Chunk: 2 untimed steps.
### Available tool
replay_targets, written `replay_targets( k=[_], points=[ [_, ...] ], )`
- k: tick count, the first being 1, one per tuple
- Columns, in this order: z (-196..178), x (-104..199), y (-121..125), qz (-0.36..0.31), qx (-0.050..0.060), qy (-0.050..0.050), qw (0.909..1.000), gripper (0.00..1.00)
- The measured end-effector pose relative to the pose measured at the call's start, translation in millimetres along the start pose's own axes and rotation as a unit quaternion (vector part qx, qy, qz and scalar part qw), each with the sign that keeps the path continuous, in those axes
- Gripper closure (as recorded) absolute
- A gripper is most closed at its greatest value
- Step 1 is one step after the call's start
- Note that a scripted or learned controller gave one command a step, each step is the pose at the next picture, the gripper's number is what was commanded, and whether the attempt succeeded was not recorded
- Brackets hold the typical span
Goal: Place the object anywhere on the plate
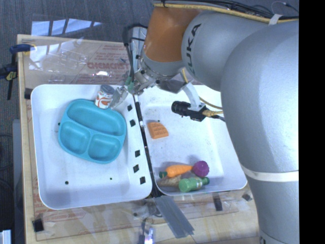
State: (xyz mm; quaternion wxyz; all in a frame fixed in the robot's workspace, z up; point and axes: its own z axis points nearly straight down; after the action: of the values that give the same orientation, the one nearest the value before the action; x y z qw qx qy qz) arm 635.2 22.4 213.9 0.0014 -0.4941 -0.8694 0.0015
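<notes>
A blue plate with three compartments lies in the left bin. Just past the plate's far rim is a small white and red can, near the bin's back wall. My gripper reaches down beside the can on its right, close above the divide between the two bins. The can touches or nearly touches the gripper's tip, and the wrist hides the contact. The grey arm with its orange band looms over the right bin.
The right bin holds an orange block, a carrot, a purple piece and a green bottle near its front edge. A black cable connector hangs over that bin. Clear plastic sheeting lies behind the left bin.
</notes>
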Motion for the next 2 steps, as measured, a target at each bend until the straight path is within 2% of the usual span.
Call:
replay_targets(
  k=[2],
  points=[
    [0.0, 0.0, 0.0, 0.000, 0.000, 0.000, 1.0000, 0.00]
  ],
)
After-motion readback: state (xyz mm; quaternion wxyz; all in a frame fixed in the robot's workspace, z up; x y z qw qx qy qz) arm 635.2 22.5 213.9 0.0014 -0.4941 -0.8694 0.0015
